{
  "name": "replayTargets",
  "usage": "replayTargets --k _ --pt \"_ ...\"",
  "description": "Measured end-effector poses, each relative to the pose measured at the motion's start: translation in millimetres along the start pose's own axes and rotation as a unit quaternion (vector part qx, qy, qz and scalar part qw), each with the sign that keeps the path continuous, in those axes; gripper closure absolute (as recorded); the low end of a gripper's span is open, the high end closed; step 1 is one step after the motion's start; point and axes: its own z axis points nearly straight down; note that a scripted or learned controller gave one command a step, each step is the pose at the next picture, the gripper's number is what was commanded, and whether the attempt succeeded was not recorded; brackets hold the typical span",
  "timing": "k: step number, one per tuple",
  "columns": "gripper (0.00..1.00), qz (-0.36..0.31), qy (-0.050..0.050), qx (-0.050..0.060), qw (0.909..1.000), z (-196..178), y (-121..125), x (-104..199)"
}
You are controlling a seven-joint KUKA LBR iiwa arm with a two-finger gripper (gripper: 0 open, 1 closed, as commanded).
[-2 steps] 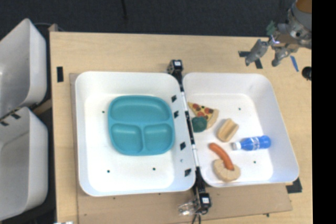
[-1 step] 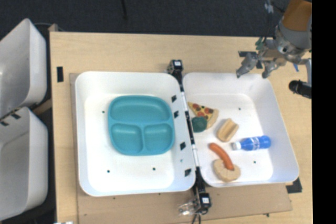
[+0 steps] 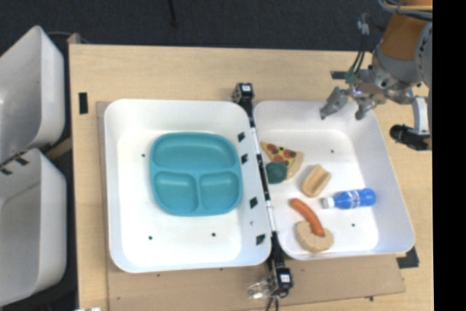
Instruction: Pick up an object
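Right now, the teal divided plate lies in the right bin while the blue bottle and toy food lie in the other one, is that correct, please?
Not quite: the camera view shows the teal plate in the left bin. The blue bottle and toy food, such as the pizza slice, lie in the right bin.

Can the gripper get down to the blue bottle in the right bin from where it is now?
Probably yes: the gripper hangs open above the bin's far edge, and the blue bottle lies apart from the food, nothing over it.
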Motion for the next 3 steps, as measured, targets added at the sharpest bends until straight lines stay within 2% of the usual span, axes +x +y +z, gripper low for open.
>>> replayTargets --k 1,2,3 --pt "0.00 -0.001 0.000 -0.001 1.0000 42 -4 3" --pt "1.00 -0.002 -0.002 -0.003 1.0000 29 -3 2" --pt "1.00 -0.002 0.000 -0.002 1.0000 -22 8 -1"
